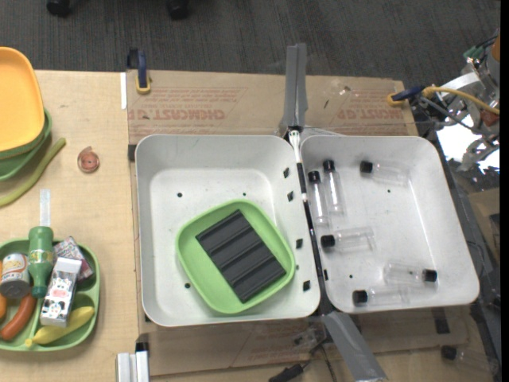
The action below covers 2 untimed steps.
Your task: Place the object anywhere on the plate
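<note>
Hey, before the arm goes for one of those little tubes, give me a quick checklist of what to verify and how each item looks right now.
1. Green plate sits flat in the left bin: ok.
2. Plate has free room: not ok, a dark ribbed block covers most of it.
3. Clear tubes with black caps lie in the right bin, such as the pair near the divider: ok.
4. Tubes apart enough to pick singly: cannot tell for that pair; the one near the front lies alone, ok.
5. Gripper at the right edge, readiness: cannot tell.

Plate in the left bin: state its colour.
The plate is light green, with a dark grey ribbed block lying on it, seen in the camera view.
</note>
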Available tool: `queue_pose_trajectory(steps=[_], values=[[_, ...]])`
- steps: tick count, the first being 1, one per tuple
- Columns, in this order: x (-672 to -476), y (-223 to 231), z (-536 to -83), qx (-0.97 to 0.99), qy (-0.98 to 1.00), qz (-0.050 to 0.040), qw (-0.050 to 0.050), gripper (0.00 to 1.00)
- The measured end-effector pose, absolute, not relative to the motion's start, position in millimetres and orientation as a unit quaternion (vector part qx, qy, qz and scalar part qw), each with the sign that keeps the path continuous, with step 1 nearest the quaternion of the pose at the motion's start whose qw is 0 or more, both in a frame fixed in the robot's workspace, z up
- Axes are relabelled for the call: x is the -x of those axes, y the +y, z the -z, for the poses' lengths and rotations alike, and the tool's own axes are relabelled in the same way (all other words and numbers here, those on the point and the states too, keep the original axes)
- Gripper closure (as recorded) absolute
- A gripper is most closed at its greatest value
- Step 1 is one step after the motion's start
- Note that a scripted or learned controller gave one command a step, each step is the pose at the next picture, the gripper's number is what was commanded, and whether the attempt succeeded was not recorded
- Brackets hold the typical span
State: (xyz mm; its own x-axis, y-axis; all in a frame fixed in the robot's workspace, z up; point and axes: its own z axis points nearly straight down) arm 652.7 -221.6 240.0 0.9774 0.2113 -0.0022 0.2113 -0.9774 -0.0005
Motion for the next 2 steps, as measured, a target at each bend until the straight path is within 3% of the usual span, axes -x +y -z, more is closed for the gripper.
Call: queue_pose_trajectory(steps=[2], values=[[-651.2, -221.2, -244.8, 0.995, -0.102, -0.0022, 0.0, 0.0]])
